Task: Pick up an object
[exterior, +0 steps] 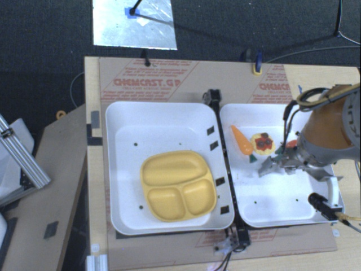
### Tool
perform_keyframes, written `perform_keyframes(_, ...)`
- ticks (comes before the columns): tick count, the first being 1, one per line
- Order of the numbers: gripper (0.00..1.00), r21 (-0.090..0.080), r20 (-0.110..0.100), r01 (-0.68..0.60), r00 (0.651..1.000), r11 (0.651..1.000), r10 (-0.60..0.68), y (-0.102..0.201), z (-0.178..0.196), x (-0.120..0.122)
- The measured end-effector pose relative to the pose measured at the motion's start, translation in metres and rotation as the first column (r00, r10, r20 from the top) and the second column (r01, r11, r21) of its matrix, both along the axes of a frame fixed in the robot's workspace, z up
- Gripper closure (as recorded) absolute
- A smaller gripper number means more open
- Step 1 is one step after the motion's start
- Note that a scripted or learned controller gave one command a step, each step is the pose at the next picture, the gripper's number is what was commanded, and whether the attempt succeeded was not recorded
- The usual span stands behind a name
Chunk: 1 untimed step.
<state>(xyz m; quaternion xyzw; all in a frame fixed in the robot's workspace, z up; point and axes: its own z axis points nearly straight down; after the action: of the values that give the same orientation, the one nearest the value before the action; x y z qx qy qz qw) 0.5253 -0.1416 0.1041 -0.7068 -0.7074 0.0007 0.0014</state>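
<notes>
In the right bin (271,216), an orange carrot (242,140) lies near the far left. Just right of it sits a small yellow and red toy (263,143), and a red bit (291,144) shows at the arm's edge. A small dark green piece (253,157) lies below the carrot. My gripper (267,168) hangs low over the middle of this bin, pointing left, its tip just right of and below the green piece and under the yellow toy. Nothing visible sits between its fingers.
The left bin (130,123) holds a yellow three-compartment plate (177,183) toward its front. The arm's orange-banded wrist (333,129) covers the right bin's far right part. The divider between the bins carries black clips (217,145).
</notes>
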Motion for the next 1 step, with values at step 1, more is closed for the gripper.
perform_keyframes(1, 0.0, -0.001, 0.003, 0.0, 1.0, 1.0, 0.0, 0.0002, -0.0203, 0.0006)
